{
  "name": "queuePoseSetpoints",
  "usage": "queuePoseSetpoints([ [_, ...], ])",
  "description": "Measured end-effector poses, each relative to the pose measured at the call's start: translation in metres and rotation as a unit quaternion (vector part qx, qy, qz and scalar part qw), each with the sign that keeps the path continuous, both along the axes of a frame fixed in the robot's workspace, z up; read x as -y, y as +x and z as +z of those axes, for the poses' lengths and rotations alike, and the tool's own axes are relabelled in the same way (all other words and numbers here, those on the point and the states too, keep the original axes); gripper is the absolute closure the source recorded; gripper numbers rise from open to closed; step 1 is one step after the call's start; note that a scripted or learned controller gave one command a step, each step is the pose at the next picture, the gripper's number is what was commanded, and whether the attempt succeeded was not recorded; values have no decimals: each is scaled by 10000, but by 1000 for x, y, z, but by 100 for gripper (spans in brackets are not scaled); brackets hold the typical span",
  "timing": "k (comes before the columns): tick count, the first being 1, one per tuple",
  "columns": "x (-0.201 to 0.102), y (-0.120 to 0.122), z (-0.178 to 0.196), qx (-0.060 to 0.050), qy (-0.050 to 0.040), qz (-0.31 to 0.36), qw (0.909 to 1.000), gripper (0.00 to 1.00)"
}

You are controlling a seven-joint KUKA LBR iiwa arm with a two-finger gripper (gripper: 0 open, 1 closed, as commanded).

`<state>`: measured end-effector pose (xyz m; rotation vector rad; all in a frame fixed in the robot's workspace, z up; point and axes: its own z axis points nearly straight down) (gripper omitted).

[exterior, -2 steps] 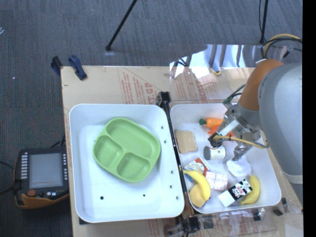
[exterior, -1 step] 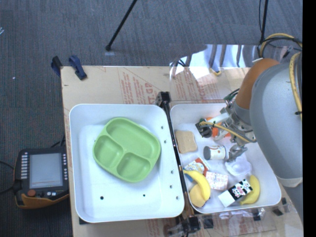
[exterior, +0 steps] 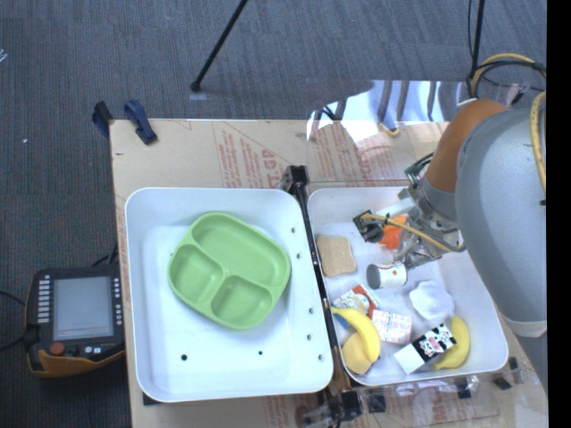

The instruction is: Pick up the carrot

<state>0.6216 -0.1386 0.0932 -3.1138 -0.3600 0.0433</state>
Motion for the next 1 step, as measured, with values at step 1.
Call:
queuePoseSetpoints([
  [1,0,-1,-1,-14,1,-5,10000,0],
])
